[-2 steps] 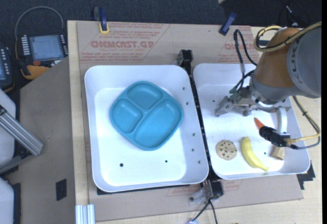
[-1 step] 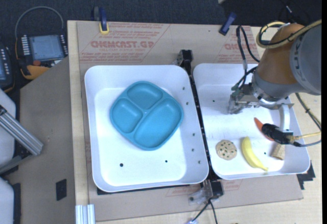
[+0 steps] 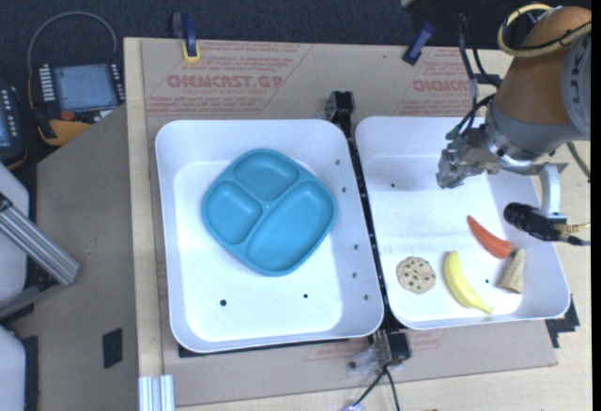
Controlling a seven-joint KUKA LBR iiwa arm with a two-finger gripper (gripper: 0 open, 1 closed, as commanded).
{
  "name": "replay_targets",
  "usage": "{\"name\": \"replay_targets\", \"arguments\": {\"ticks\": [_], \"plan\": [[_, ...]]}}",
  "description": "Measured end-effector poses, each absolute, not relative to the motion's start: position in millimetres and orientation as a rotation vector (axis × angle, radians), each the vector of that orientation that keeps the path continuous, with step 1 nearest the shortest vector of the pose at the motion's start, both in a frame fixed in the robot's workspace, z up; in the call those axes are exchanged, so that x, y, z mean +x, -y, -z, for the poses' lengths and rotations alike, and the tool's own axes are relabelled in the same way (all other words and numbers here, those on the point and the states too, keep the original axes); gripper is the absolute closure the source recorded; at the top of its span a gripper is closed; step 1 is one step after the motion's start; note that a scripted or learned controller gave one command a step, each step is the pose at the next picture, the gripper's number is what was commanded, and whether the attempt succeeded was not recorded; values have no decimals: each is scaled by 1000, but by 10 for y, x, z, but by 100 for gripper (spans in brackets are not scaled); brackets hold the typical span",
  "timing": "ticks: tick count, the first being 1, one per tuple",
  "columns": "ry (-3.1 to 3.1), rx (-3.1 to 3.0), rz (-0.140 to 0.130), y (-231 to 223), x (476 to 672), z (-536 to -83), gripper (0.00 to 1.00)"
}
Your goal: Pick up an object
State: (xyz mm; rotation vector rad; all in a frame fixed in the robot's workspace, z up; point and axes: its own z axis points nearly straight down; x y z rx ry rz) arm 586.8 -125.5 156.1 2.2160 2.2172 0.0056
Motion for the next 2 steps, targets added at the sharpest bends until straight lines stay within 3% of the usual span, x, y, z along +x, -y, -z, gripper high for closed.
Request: {"name": "replay_targets", "arguments": {"ticks": [2], "plan": [[-2217,2213,-8,1233,5939,-2847,100]]}}
